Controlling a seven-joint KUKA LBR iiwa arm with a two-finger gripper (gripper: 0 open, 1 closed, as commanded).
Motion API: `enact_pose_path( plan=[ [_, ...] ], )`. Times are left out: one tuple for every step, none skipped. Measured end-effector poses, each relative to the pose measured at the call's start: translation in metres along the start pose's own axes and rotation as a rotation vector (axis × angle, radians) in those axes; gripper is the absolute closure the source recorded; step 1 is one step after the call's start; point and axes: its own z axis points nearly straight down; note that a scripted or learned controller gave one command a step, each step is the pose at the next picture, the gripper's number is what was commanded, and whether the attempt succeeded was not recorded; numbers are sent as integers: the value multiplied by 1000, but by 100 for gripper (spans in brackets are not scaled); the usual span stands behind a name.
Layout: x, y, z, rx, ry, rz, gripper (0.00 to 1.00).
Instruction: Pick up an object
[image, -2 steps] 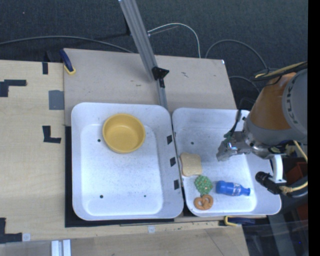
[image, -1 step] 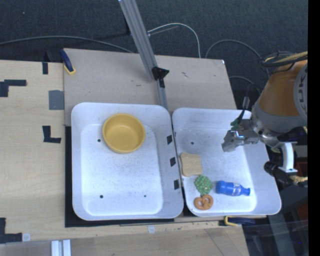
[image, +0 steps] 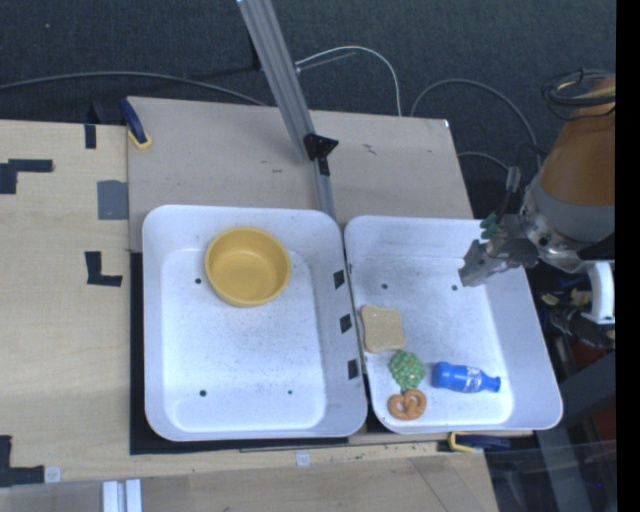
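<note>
Camera view. Two white bins lie side by side on the table (image: 230, 170). The left bin (image: 165, 330) contains a yellow bowl (image: 247, 265) toward 11 o'clock. The right bin (image: 520, 340) contains, near its 6 o'clock edge, a tan sponge (image: 382, 327), a green object (image: 406, 367), a pretzel (image: 407, 404) and a blue bottle (image: 464, 378) lying flat. The pincer (image: 483, 262) hangs over the right bin's 2 o'clock corner, grasping nothing; whether released or clenched cannot be told.

A yellow bowl (image: 247, 265) sat upright in the left bin's far part. In the right bin (all toward its near left) lay a tan bread slice (image: 382, 327), a green lump (image: 406, 368), a pretzel (image: 407, 404) and a blue bottle (image: 464, 378) on its side
</note>
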Motion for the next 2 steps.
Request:
enact_pose_path(
  plan=[
    [45,1,14,6,2,-3,100],
    [106,2,13,6,3,-6,100]
  ],
)
